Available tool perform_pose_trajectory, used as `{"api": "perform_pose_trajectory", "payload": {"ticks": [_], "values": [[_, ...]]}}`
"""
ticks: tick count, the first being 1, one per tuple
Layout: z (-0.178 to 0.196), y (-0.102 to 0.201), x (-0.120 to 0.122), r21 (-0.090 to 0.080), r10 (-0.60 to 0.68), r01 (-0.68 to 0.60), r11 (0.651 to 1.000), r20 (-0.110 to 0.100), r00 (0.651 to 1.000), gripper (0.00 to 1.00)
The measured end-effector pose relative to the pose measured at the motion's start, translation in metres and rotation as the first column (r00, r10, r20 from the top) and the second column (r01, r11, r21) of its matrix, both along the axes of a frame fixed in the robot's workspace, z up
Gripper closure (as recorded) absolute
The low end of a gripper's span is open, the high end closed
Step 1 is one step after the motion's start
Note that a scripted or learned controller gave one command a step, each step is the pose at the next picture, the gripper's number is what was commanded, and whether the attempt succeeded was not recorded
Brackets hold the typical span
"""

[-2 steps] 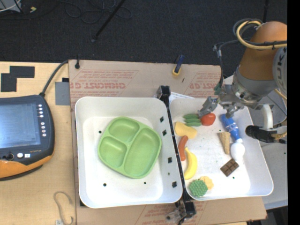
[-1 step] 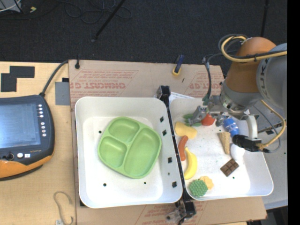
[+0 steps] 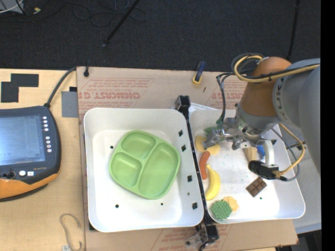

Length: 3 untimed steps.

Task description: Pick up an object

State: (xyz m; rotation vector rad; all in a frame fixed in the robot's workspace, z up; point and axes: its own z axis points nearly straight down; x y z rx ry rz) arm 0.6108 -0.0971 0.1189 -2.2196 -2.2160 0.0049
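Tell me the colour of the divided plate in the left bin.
Light green; the divided plate shows plainly in the camera view.

The two shallow white plastic bins [image 3: 99, 140] looked smooth and faintly glossy. At nine o'clock in the left bin, a light-green divided plastic tray [image 3: 145, 163] showed a soft matt sheen. The brown cardboard-covered worktop [image 3: 131, 90] appeared dull and papery. A yellow plastic banana [image 3: 212, 182] shone smoothly; the knobbly green ball [image 3: 221, 209] looked rough.
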Motion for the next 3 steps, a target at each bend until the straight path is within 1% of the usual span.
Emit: {"api": "perform_pose_trajectory", "payload": {"ticks": [1, 2, 3], "values": [[-0.033, 0.001, -0.001, -0.001, 0.002, -0.002, 1.000, 0.000, 1.000, 0.00], [-0.021, 0.000, 0.000, 0.001, -0.003, 0.003, 1.000, 0.000, 1.000, 1.00], [0.030, -0.009, -0.005, -0.002, 0.000, 0.000, 1.000, 0.006, 1.000, 1.00]]}}
